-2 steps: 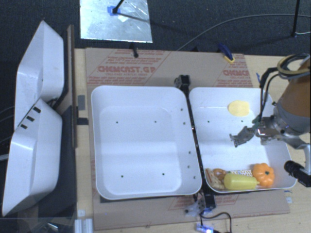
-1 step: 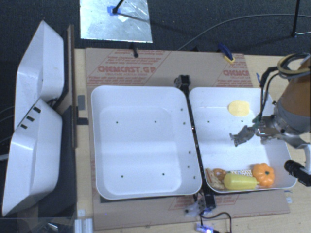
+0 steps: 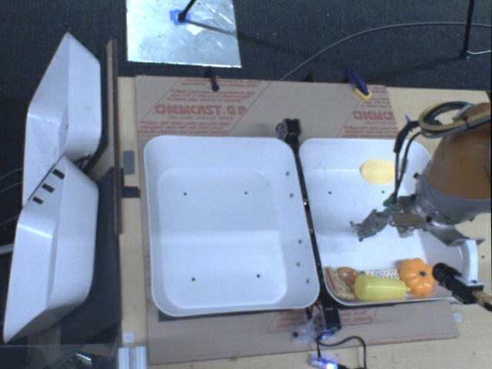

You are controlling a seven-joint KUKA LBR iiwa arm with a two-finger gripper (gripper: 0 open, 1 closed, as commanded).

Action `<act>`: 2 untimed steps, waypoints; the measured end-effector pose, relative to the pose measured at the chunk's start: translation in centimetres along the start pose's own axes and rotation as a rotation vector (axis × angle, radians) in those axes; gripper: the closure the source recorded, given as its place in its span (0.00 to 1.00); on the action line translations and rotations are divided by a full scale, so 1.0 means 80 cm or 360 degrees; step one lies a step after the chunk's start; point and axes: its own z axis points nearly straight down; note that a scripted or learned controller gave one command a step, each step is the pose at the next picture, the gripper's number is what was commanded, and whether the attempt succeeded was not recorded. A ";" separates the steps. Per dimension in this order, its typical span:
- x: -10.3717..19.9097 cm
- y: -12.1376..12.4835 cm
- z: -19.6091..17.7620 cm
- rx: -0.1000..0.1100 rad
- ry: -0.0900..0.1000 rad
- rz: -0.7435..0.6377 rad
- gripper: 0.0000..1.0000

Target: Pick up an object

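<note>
My gripper [image 3: 363,228] hangs over the middle of the right bin [image 3: 338,198], reaching in from the right below the orange band of the arm. Nothing shows between its tips. A flat pale yellow object [image 3: 377,171] lies at the bin's far side. Along the near wall lie a yellow-green object [image 3: 378,287], an orange pumpkin-like object [image 3: 416,276] and a tan and orange item [image 3: 343,279]. These near objects are well below the gripper in the view.
The left bin [image 3: 223,221] sits beside the right one, with a black divider bar [image 3: 304,206] between them. Cables loop over the arm at the right. A shiny metal sheet [image 3: 183,20] lies beyond the bench.
</note>
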 end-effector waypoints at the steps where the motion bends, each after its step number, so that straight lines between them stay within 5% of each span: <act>1: -0.006 -0.003 0.054 0.0001 0.0000 0.0001 0.00; 2: -0.006 -0.004 0.116 -0.0001 0.0000 0.0001 0.00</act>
